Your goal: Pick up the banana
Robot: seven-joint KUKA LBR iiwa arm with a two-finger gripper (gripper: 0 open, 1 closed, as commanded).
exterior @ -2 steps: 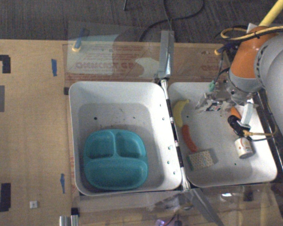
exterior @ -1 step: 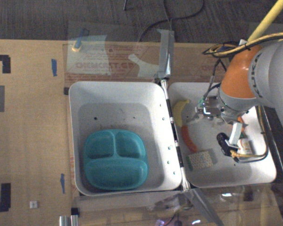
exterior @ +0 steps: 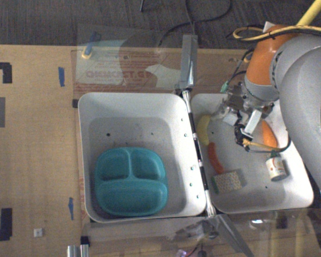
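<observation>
The banana (exterior: 203,129) is pale yellow and lies in the right bin (exterior: 294,197) against its left wall, near the far corner. My gripper (exterior: 230,110) hangs over the far part of that bin, just right of the banana and a little apart from it. I see nothing held in it.
A thin red-orange piece (exterior: 216,159) lies just in front of the banana. A speckled green-grey pad (exterior: 228,181), a small white cylinder (exterior: 276,168) and an orange object (exterior: 269,136) also lie in the right bin. The left bin (exterior: 91,111) holds a teal divided plate (exterior: 130,182).
</observation>
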